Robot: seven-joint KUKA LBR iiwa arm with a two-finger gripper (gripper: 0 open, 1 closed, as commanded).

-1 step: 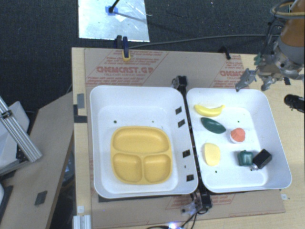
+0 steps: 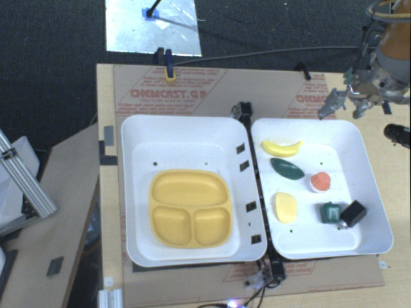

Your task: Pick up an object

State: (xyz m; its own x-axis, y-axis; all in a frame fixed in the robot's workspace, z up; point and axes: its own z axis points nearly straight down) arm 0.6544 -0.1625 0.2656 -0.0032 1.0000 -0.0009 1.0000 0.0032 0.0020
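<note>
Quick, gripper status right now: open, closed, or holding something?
Two-finger gripper: jaws open, holding nothing, hovering above the far edge of the right shallow white bin.

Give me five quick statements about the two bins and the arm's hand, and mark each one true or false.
1. The yellow plastic divided tray lies in the left white bin. True.
2. The yellow toy banana lies in the same bin as the tray. False: it lies in the right white bin.
3. The hand is above the bench beyond the right bin's far rim. True.
4. The dark green oval piece sits between the banana and the pale yellow rounded piece. True.
5. The red and white round piece is gripped by the hand. False: it lies on the right bin's floor, apart from the hand.
</note>
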